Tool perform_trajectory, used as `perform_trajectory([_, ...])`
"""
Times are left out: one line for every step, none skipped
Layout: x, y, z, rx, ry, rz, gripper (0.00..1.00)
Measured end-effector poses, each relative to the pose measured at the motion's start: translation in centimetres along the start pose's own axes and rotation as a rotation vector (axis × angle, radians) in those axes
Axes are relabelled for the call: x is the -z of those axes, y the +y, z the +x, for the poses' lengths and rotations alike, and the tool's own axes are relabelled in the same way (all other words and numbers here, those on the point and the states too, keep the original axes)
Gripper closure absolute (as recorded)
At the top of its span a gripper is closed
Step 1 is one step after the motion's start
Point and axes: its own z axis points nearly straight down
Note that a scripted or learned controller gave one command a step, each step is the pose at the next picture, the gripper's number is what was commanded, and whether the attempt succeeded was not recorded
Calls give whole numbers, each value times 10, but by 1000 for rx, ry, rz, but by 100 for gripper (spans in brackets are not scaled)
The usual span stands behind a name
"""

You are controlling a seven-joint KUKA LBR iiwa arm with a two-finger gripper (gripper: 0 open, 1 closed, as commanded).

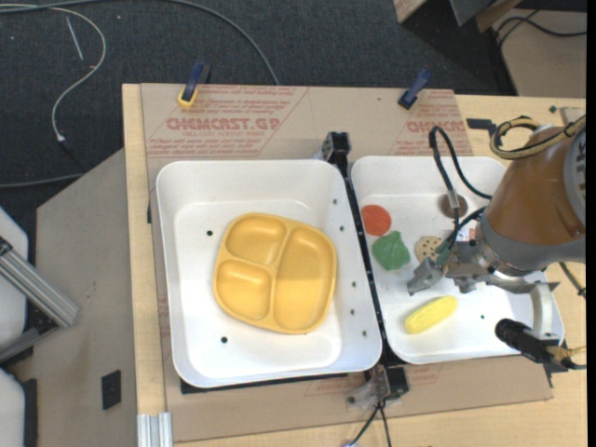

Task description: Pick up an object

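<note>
The gripper (pixel 430 277), hanging from the grey and orange arm (pixel 535 208), sits highest over the right bin (pixel 466 343); whether it is spread or closed I cannot tell. Just at its five o'clock lies the yellow corn cob (pixel 430 314), apart from it. At ten o'clock sits a green lump (pixel 391 250), with a red disc (pixel 375 219) beyond. Far out at nine o'clock, the yellow divided plate (pixel 276 272) rests in the left bin (pixel 177 250). The corn looks light, stiff and smooth, likely to roll, so pinching it across its narrow middle seems safest.
</note>
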Motion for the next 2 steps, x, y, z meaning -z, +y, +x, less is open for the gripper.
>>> perform_trajectory([14,2,0,0,-2,-9,100])
perform_trajectory([74,10,-6,2,-5,-16,100])
